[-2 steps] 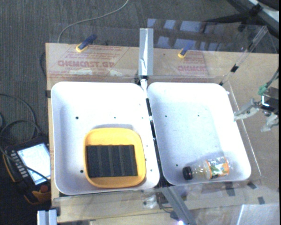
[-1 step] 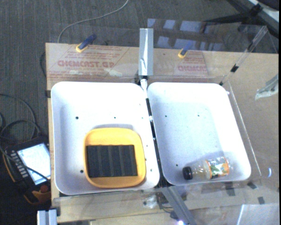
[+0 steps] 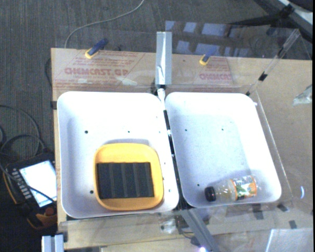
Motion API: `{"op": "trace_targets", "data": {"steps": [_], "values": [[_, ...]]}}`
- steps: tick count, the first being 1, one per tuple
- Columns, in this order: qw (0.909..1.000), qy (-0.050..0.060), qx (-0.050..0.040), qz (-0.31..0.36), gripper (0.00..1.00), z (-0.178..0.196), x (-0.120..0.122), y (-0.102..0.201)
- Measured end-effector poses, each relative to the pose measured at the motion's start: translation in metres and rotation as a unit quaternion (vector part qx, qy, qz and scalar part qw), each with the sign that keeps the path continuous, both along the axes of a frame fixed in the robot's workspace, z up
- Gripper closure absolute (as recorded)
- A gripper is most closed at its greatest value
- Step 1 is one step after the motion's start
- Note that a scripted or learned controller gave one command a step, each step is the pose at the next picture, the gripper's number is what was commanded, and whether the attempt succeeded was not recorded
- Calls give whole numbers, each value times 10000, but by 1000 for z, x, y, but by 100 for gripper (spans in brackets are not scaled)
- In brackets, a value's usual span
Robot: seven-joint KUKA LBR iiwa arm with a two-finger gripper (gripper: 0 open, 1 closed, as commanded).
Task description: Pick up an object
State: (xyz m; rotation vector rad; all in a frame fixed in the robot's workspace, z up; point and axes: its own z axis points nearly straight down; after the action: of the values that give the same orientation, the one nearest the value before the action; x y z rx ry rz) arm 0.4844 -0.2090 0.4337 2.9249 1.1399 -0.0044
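A dark grey carpet (image 3: 58, 14) covers the floor around the bench. A thin pale cable (image 3: 113, 19) snakes across it from the top edge toward the bench's far left corner. The bench top (image 3: 299, 135) is light brown board, and a brown cardboard sheet (image 3: 102, 72) with red lettering lies along its far side. Two clamps with yellow and blue handles (image 3: 95, 48) (image 3: 205, 60) grip that far edge. A clear plastic screen (image 3: 236, 46) stands behind the right half, with an upright metal post (image 3: 161, 59) between the two halves. On the floor to the left, black cables (image 3: 5, 135) loop beside a handheld control pad with a lit screen (image 3: 34, 180). Black stand legs (image 3: 262, 9) cross the top right corner.
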Motion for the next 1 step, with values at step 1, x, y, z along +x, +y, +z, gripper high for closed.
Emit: {"op": "trace_targets", "data": {"steps": [1], "values": [[10000,-1,-1,-4,0,0,0,0]]}}
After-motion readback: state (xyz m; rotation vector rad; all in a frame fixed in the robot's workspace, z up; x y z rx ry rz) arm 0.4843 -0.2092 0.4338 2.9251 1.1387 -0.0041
